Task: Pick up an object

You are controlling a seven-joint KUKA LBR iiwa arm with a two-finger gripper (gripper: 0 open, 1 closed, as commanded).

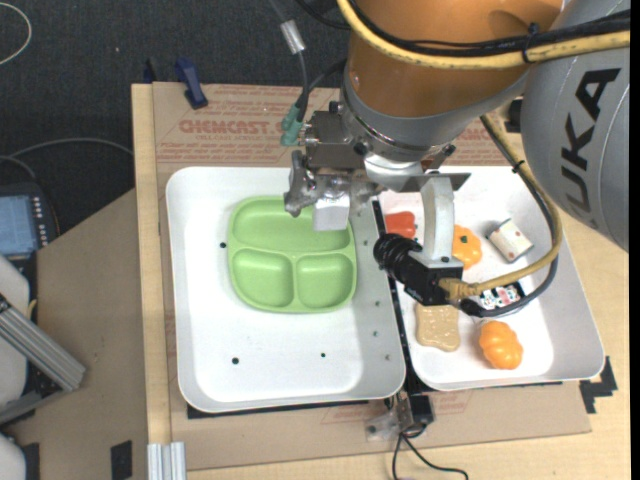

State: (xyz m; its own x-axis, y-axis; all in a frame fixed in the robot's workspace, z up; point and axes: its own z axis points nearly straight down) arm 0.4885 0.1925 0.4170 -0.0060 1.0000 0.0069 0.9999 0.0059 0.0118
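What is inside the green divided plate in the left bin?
The green divided plate shows bare front compartments. The gripper hangs over its upper right part, covering the plate there, so anything beneath it cannot be seen.

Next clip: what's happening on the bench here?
The KUKA arm reaches in, its gripper low over the top edge of the green divided plate in the left bin. The right bin holds small items, among them an orange pumpkin-like toy and a tan piece.
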